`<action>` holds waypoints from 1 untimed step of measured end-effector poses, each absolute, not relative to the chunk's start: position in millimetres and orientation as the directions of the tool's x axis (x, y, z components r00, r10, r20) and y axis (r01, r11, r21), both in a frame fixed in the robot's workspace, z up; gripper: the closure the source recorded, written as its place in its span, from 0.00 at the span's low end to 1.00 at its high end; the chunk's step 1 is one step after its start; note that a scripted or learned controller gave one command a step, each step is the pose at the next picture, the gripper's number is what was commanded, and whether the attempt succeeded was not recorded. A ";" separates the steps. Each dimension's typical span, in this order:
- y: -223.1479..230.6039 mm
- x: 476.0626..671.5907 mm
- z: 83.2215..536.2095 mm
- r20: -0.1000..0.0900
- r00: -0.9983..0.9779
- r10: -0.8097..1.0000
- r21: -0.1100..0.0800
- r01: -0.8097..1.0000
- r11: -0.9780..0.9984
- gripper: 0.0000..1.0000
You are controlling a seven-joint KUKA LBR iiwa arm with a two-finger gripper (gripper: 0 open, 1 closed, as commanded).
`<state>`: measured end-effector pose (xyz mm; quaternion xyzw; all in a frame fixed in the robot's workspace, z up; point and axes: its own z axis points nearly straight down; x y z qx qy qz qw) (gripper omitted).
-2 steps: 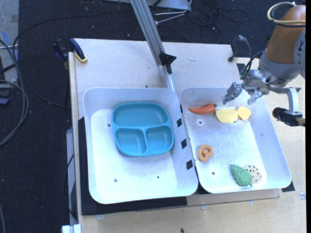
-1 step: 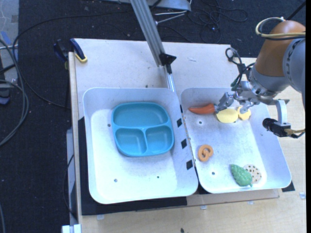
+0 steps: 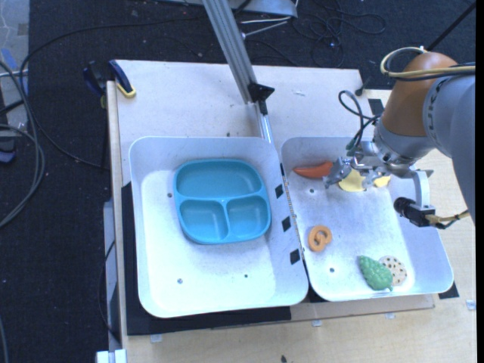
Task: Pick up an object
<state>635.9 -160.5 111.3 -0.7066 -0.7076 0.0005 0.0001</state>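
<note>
1. Reaching in from the right of the frame, the grey arm has its gripper low over the upper part of the right bin, directly at a small yellow object that lies there.
2. Whether the jaws are spread or pressed together cannot be told; the wrist hardware and cabling crowd that spot, and the yellow object looks to sit at or under the tool, not clearly between anything.
3. Just left of the gripper lies an orange-red carrot-like piece, near enough to be an alternative target or to get nudged.
4. Lower in the same bin sit an orange ring, well apart from the gripper, and a green leafy piece touching a speckled cookie near the lower right corner.
5. The left bin holds a blue divided tray, well away from the action.
6. Judging by the pose, the step in hand is the descent or closing on the yellow object; nothing appears lifted yet.
7. The next move calls for a firm closure on that piece, then a straight rise, checking that it actually comes up clear of the bin floor.
</note>
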 end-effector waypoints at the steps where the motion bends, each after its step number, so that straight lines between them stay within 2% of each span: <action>1: -160.5 636.7 122.9 -0.001 -0.002 1.000 0.002 1.000 0.002 1.00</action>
